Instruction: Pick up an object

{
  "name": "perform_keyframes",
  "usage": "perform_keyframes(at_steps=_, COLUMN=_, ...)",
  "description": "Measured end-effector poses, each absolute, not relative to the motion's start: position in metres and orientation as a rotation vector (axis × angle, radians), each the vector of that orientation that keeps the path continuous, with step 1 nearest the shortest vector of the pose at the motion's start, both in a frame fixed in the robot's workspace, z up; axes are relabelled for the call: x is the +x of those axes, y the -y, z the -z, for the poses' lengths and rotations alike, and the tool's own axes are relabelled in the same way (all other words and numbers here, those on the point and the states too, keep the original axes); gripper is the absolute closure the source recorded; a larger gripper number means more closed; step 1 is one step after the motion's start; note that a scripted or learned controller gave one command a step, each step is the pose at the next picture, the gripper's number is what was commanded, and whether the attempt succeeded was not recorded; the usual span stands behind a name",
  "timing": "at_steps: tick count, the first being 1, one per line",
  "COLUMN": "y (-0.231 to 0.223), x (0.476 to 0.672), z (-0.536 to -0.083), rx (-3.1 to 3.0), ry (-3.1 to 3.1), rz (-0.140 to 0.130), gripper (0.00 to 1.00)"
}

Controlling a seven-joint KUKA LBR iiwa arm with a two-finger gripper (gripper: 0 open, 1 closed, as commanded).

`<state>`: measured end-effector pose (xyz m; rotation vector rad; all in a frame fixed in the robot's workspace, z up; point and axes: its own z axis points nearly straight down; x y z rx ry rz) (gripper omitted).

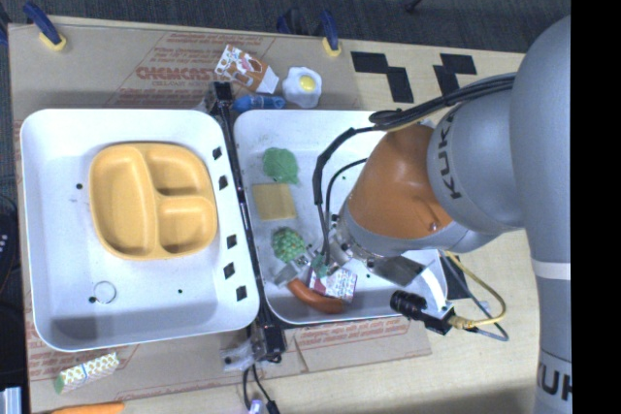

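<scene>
1. Two white bins stand side by side; the left bin (49, 208) holds a yellow tray (152, 199) with compartments, and the right bin (254, 126) holds several small things.
2. The gripper (325, 269) is low in the right bin, near its front edge. It sits above a sausage (312, 296) and a small red and white packet (340, 284). The wrist covers much of it, so I cannot tell how it stands or whether it has hold of anything.
3. Just beside it lies a small green piece (287, 244), and further back a yellow block (275, 202) and a bigger green piece (280, 165).
4. I judge the sausage to be the nearest target. It looks like a light toy, smooth and rounded, so it may slip or roll. The best hold is across its middle, on the short side.
5. The packet touches the sausage, so it may be pushed or taken together with it.
</scene>
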<state>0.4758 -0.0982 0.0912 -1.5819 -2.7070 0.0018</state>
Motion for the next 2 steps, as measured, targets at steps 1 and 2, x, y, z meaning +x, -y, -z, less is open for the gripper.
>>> perform_keyframes(at_steps=1, y=0.082, x=0.477, z=-0.192, rx=-0.886, ry=3.015, rz=-0.001, gripper=0.0)
perform_keyframes(at_steps=2, y=0.095, x=0.476, z=-0.111, rx=0.11, ry=3.135, rz=0.001, gripper=0.0)
